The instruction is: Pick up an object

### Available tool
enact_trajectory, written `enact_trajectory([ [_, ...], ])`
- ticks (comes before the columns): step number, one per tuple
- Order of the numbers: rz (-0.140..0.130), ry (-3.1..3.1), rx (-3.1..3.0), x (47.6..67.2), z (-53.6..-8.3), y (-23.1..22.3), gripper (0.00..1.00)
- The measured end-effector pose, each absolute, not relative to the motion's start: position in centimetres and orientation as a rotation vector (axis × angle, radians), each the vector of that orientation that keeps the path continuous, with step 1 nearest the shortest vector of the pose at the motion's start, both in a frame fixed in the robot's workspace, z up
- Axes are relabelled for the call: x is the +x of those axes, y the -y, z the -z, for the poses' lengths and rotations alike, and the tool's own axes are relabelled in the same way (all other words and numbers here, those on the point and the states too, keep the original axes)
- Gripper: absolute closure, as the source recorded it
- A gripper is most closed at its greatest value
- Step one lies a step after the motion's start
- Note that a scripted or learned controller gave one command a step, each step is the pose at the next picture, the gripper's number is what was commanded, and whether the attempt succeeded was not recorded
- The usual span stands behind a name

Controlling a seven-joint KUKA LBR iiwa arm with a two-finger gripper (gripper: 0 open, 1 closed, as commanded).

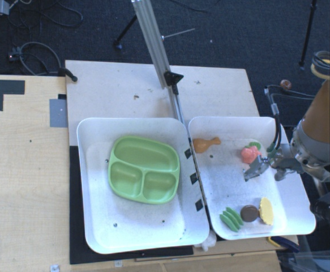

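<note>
Camera view puts the front edge of the counter [29,208] nearest me, and just behind it the two white bins sit side by side. At the near end of the right bin [300,222] I see a green pea pod [230,219], a brown disc [249,213] and a yellow piece [266,211] clustered close together, the disc touching the yellow piece. In the left bin [91,208] a green divided plate [144,169] lies flat near the middle.

Farther back in the right bin, my end effector [257,168] hangs low over the floor of the bin, just beside a red strawberry [249,153] with a green top. I see nothing between its fingers, but whether they are spread or closed I cannot tell from this angle. An orange drumstick [205,144] lies at the far left of that bin, well apart from the end effector. Beyond the bins a grey metal rail [153,38] slants away.
</note>
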State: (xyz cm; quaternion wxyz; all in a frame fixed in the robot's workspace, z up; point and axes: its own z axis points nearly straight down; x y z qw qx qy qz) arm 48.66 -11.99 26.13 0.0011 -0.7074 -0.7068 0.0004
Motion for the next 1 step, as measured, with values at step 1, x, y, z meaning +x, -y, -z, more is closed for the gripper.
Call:
enact_trajectory([
  [1, -0.001, 2.218, -2.223, 48.66, -26.13, 12.03, 0.0],
])
